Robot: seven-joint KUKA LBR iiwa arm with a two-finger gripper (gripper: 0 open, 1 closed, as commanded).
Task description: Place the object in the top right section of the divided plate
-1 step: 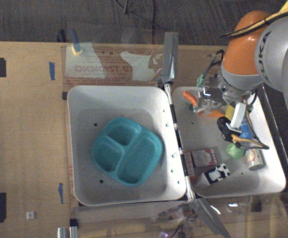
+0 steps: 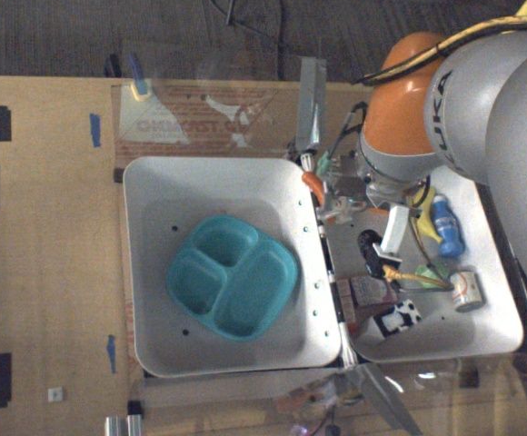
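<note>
Camera view: your gripper (image 2: 343, 192) hangs over the right shallow white bin (image 2: 492, 327), opening unreadable; teal divided plastic plate (image 2: 233, 275) in left bin (image 2: 154, 198).

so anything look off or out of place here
The teal divided plate lies turned at a slant to the walls of the left bin. An orange item sits at the rim between the bins rather than down in the right bin.

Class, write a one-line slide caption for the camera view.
Grey arm hangs over the cluttered right bin; the teal plate lies in the left bin.
</note>
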